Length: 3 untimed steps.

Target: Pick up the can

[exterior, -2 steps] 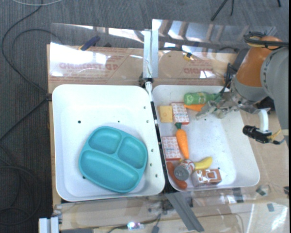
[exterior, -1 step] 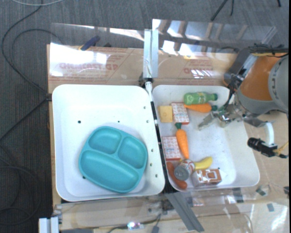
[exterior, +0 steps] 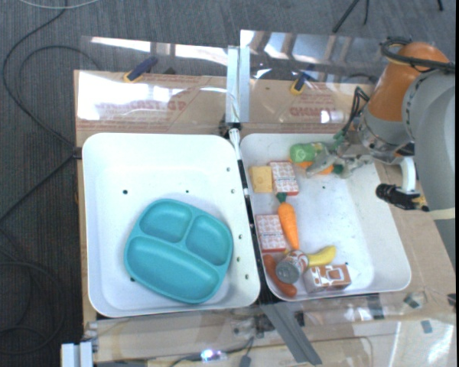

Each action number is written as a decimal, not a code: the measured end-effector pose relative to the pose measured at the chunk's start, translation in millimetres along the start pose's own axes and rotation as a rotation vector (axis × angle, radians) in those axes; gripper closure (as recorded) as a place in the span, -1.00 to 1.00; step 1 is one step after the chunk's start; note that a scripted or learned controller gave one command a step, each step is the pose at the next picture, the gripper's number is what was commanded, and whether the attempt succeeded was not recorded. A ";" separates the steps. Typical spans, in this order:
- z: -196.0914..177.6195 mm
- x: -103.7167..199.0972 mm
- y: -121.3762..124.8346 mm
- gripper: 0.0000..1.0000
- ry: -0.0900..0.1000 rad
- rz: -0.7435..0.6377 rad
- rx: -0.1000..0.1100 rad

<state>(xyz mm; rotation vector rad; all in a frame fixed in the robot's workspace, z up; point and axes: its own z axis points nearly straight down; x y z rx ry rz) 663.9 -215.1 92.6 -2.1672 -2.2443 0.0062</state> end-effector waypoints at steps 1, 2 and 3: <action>2.5 72.8 -24.4 -1.00 -0.024 0.123 -0.030; -6.8 3.5 -69.4 -1.00 -0.006 0.183 -0.021; 0.8 2.6 3.7 -1.00 -0.002 0.110 0.008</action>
